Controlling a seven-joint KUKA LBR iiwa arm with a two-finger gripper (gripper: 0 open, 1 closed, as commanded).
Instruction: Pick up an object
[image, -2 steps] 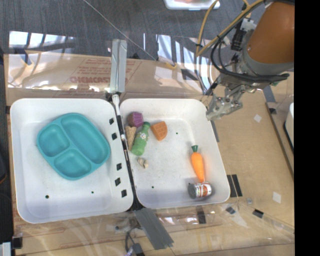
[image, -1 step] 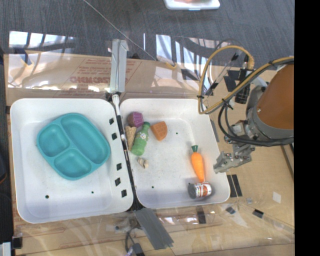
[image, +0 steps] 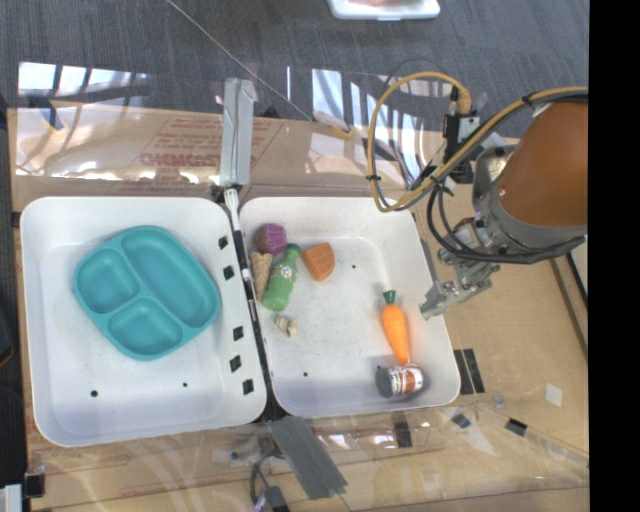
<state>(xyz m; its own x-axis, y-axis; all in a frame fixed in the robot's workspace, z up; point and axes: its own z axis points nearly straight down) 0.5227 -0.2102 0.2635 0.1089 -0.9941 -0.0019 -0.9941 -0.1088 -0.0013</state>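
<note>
The right bin holds several small items. A carrot lies near its right side, with a small can on its side just below it. At the bin's upper left sit a purple piece, an orange chunk, a green bottle, a beige cone and a tiny beige bit. My gripper hangs over the bin's right rim, up and to the right of the carrot, with nothing seen in it.
A teal divided plate lies in the left bin. Yellow and black cables loop above the right bin beside the arm. A divider with black clips runs between the bins.
</note>
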